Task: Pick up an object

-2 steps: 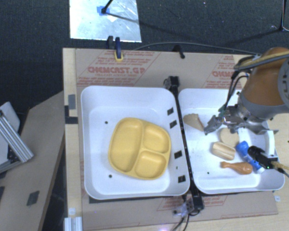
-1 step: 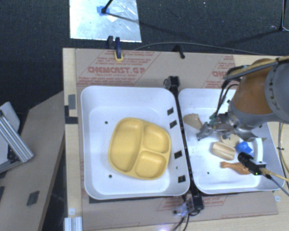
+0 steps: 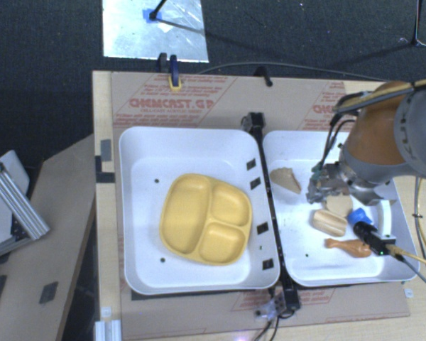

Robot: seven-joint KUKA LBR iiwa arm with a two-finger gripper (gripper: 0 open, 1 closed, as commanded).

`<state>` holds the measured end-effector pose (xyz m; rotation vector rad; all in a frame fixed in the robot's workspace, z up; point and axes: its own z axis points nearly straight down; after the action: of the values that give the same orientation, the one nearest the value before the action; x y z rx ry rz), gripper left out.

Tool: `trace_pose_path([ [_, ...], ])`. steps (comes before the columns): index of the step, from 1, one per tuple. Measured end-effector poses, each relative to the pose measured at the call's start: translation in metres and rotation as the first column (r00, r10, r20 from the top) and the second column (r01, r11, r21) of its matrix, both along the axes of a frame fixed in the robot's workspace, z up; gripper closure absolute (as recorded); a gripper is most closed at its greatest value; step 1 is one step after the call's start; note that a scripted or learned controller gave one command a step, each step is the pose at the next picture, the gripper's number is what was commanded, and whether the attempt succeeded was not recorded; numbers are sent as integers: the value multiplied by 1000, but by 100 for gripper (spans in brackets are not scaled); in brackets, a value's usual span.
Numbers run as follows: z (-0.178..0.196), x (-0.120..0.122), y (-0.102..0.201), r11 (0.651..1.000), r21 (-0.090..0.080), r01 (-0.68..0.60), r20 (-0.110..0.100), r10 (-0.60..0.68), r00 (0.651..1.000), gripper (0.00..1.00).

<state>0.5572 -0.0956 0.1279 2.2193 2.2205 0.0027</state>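
arm [image 3: 383,137] above bread roll [image 3: 329,223]

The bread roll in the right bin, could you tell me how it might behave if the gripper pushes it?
The bread roll looks rounded and log-shaped, so it may roll sideways. It seems a small toy, probably light and easily shoved. It lies near the chicken leg, which it might bump.
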Motion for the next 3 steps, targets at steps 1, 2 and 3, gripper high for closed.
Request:
trace_pose_path([
  [1, 47, -1, 7, 1000, 0, -4, 3, 4, 1000, 100],
  [2, 83, 0, 7, 1000, -1, -3, 3, 3, 1000, 100],
  [3, 92, -2, 67, 1000, 2, -10, 0, 10, 1000, 100],
])
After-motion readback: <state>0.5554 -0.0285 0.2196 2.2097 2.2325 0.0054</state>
